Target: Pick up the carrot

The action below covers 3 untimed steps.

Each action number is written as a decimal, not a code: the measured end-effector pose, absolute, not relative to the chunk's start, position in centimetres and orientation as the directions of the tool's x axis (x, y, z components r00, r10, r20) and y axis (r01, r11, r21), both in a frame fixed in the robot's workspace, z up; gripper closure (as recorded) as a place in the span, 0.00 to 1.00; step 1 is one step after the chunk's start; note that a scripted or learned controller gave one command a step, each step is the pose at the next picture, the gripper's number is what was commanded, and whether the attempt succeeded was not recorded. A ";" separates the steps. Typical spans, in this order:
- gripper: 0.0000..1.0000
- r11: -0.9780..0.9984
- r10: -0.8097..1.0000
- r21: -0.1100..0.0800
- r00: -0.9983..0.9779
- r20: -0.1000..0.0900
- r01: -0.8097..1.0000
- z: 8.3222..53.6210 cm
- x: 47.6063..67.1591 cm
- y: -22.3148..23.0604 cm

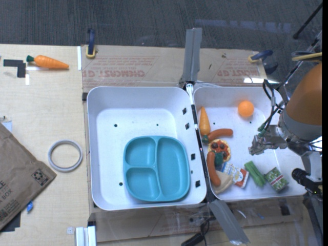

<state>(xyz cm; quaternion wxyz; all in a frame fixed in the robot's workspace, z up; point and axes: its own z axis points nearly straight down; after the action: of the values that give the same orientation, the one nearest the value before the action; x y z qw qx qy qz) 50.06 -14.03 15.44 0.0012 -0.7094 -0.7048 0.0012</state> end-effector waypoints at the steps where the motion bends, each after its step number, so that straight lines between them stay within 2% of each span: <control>1: 0.00 -0.007 1.000 -0.003 0.007 0.000 1.000 15.4 50.1 -14.0; 2: 0.00 -0.227 0.974 -0.004 0.227 -0.003 0.974 21.3 56.8 -15.9; 3: 0.00 -0.220 0.976 -0.004 0.220 -0.003 0.976 15.7 63.8 -21.5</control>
<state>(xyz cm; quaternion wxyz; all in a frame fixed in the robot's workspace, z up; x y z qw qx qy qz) 63.85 -21.45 15.68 0.0008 -0.7809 -0.6246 0.0024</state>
